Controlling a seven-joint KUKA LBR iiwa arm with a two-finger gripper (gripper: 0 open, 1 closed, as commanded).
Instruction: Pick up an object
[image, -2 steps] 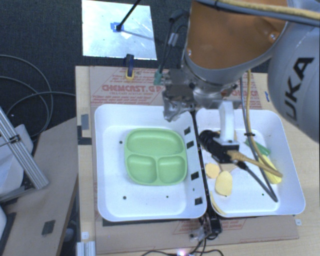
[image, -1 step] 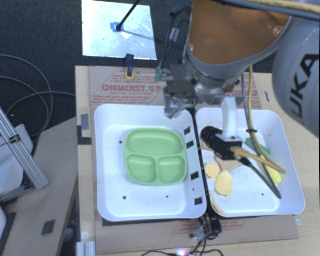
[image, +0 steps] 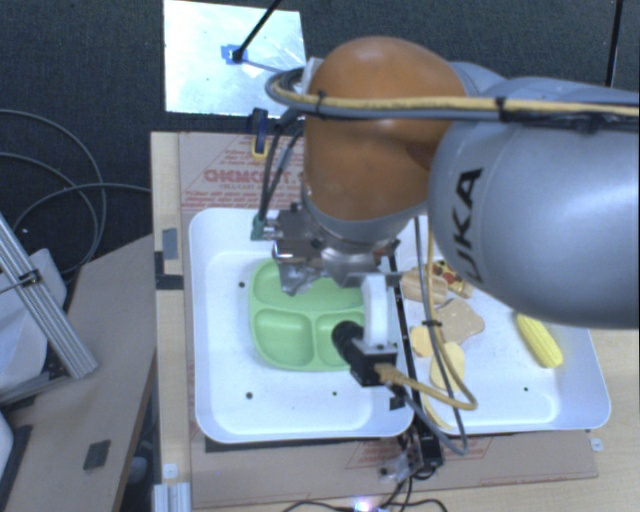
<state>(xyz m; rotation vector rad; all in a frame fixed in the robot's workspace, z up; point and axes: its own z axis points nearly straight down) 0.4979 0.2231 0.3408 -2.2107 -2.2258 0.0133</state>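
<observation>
The gripper (image: 292, 280) hangs low over the green divided tray (image: 300, 335) in the left bin (image: 225, 400); its fingers seem hidden beneath the wrist. A corn cob (image: 538, 338) lies in the right bin (image: 570, 400)

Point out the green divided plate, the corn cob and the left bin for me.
green divided plate (image: 290, 335): camera view, on its lower left compartment.
corn cob (image: 539, 339): camera view, on the middle of the yellow cob.
left bin (image: 290, 405): camera view, on its bare floor near the front.

Green tray (image: 300, 335) partly behind arm (image: 520, 200)
</observation>
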